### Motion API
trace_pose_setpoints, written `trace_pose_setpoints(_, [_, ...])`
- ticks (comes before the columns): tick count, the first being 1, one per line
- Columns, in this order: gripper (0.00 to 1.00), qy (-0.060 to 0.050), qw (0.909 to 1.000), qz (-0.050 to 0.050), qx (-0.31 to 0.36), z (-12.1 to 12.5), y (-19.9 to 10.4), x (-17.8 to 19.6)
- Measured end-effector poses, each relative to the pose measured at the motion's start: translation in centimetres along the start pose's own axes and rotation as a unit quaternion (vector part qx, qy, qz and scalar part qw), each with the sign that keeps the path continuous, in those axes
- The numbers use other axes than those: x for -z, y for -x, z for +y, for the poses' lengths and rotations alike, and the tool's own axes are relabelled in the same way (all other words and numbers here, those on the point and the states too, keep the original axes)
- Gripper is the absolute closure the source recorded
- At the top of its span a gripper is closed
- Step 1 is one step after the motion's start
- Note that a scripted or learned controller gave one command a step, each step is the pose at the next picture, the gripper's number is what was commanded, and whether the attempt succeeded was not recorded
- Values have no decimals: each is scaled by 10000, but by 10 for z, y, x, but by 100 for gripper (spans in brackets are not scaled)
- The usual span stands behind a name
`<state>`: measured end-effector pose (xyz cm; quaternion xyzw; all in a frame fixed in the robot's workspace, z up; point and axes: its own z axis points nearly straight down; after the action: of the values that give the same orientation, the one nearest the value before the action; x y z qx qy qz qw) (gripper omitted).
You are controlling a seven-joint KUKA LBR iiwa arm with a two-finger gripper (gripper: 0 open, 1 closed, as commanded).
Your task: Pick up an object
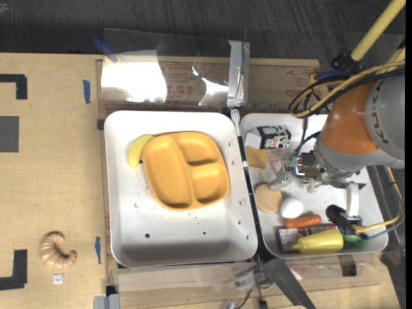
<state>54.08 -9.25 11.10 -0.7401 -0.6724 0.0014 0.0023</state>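
Fingers cannot be told from where I stand, but the grey gripper hangs just above-right of the white egg-shaped object in the right white bin.

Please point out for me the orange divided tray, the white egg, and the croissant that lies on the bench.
orange divided tray (185, 169): camera view, on the ridge between its compartments.
white egg (291, 208): camera view, on the middle of its shell.
croissant (56, 250): camera view, on the middle of its curved body.

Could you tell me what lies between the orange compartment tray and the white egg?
In the camera view, between the orange tray and the white egg lie the bins' rims and a round tan piece.
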Motion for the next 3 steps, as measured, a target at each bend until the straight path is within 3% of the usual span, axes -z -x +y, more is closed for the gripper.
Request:
trace_pose_setpoints(1, [0, 42, 9975, -1, -704, 84, 4, -23])
trace_pose_setpoints(2, [100, 58, 9976, -9, -697, 85, 4, -12])
trace_pose_setpoints(3, [100, 47, 9850, 11, -1723, 47, 7, -23])
